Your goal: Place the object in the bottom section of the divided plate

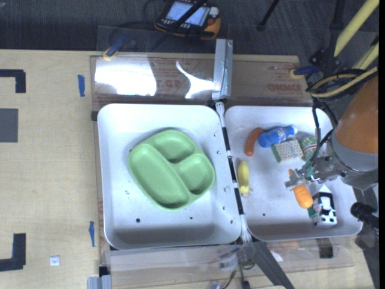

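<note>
**A:** Where is the claw (305,174) at this moment?

**B:** It is low in the right white bin (264,212), on the right side, among the small toys. Whether it is spread or pressed together, I cannot tell; the wrist and cables cover it.

**A:** Which object does it go for?

**B:** I judge the small orange carrot-shaped toy (303,195), lying just on the near side of the claw. Nothing shows between the tips, so I do not call it held.

**A:** What makes the pick difficult?

**B:** The crowding. A black-and-white cow-like toy (325,210) touches the orange one on its near side, and a speckled box (287,150) with a blue bottle (277,135) lies just beyond. The claw should close on the orange toy alone, then lift straight up.

**A:** And the target?

**B:** The light green divided plastic plate (172,168) sits in the left white bin (114,161), well apart. Its large compartment lies on the near-left side; I take that as the bottom section. The release should be low there, away from the dividing ridge.
</note>
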Motion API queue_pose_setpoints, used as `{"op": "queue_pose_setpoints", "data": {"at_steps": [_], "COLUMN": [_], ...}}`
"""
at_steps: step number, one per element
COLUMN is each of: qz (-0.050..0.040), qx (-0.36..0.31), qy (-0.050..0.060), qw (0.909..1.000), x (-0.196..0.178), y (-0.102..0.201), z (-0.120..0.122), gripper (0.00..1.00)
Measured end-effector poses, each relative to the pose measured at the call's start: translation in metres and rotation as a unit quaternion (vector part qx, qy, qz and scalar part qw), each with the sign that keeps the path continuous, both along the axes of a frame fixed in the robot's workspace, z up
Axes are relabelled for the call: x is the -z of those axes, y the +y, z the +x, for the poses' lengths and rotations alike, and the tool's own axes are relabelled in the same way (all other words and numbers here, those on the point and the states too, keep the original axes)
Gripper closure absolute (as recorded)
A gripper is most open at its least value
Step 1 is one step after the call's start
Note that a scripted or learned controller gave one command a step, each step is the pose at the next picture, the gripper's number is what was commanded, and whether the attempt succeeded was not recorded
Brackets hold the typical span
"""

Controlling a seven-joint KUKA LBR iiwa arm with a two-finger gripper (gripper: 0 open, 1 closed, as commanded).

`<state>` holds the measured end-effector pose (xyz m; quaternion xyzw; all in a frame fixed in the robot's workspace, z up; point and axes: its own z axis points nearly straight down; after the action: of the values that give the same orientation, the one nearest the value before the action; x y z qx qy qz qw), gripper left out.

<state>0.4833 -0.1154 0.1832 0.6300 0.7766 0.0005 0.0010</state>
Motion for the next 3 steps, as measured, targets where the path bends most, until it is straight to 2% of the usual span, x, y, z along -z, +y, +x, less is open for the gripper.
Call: {"op": "queue_pose_setpoints", "data": {"at_steps": [1, 2, 3], "qz": [0.0000, -0.0008, -0.0008], "qx": [-0.037, -0.162, -0.162], "qy": [0.000, -0.001, -0.001], "qw": [0.9993, 0.9867, 0.9867], "x": [-0.001, -0.002, -0.002], "y": [0.063, 0.102, 0.103], "z": [0.043, 0.125, 0.125], "gripper": [1.00, 1.00, 0.00]}}
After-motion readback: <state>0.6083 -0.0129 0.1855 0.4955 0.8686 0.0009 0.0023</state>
